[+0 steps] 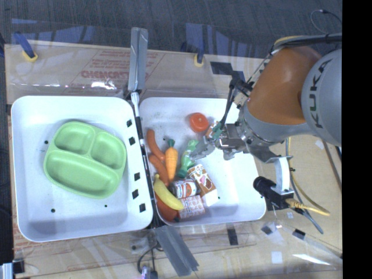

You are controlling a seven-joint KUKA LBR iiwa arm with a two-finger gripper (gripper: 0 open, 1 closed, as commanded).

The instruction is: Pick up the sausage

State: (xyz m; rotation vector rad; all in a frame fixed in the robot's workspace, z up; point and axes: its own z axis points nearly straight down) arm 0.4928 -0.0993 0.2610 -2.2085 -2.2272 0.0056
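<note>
The sausage [153, 149] is a reddish-brown link lying along the left wall of the right bin [244, 205], its upper end near the divider. An orange carrot [170, 160] lies right beside it, touching it. My gripper [217, 136] hangs over the right bin's middle, right of a green packet [189, 154] and just below a red tomato [198, 121]. It is well to the right of the sausage, and nothing shows in its grasp.
A yellow banana [165, 195], a red can [186, 189] and snack packets [203, 182] crowd the right bin's lower left. A green divided plate [85, 158] lies in the left bin [29, 214]. The arm's orange body [285, 86] looms over the right bin's right edge.
</note>
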